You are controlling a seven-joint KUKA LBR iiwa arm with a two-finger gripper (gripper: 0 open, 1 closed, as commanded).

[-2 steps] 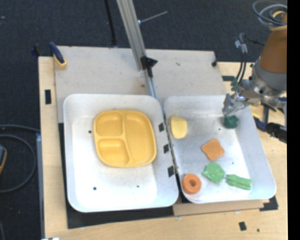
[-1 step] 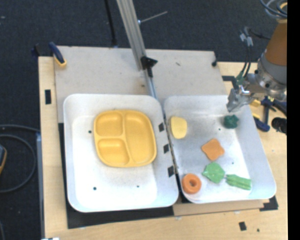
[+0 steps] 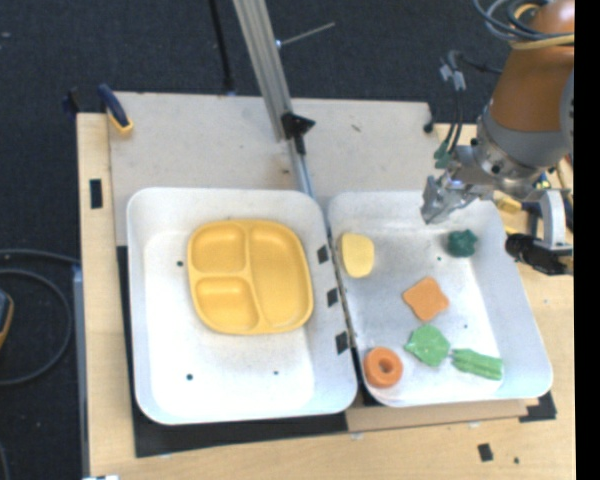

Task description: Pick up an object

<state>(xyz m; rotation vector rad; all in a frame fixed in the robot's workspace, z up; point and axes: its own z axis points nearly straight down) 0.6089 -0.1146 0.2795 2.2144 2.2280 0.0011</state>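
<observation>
Camera view: two white bins are seen side by side on the tabletop [image 3: 400, 118]. The left bin [image 3: 160, 368] carries a yellow divided tray [image 3: 250, 274]. The right bin [image 3: 510, 298] carries, left to right: a pale yellow piece [image 3: 357, 255] at its far left, an orange ring [image 3: 384, 366] at the near left corner, an orange block [image 3: 425, 298] mid-bin, a green lumpy piece [image 3: 428, 346] with a green stick-shaped piece [image 3: 477, 364] just to its right, and a small dark green object [image 3: 463, 242] toward the far right.

The pincer [image 3: 442, 204] hangs over the far edge of the right bin; whether it is apart or together can't be made out, and nothing is seen between it. The dark green object is judged the likeliest target: it lies just right of and nearer than the pincer, close beside it. It looks small, roundish and knobbly, with no clear long axis, so approach angle probably matters little. A short shift right and toward the near side, then a descent, would be needed.
</observation>
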